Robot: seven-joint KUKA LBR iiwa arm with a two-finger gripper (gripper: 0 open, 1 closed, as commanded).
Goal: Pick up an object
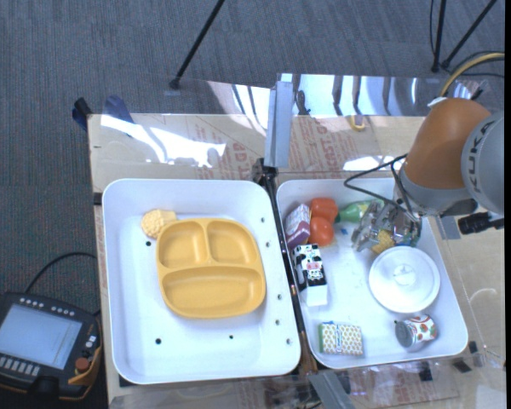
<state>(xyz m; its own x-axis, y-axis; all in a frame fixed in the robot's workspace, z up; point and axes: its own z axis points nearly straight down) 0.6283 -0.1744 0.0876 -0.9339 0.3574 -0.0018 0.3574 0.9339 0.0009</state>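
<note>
Small yellow obj (pixel 382 241) in right bin, far side, just beside white bowl (pixel 404 279).

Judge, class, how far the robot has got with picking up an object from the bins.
Done: the gripper is down in the right bin, over a yellow item beside the white lidded bowl. In hand: nothing visibly lifted; whether it grips the yellow item cannot be told. Left: securing and raising an object. The yellow divided plate lies in the left bin.

I see a yellow divided plate (pixel 210 267) in the left white bin (pixel 119 313), a black-and-white cow-patterned carton (pixel 308 267), and an orange-red tomato (pixel 323 220) at right.
</note>
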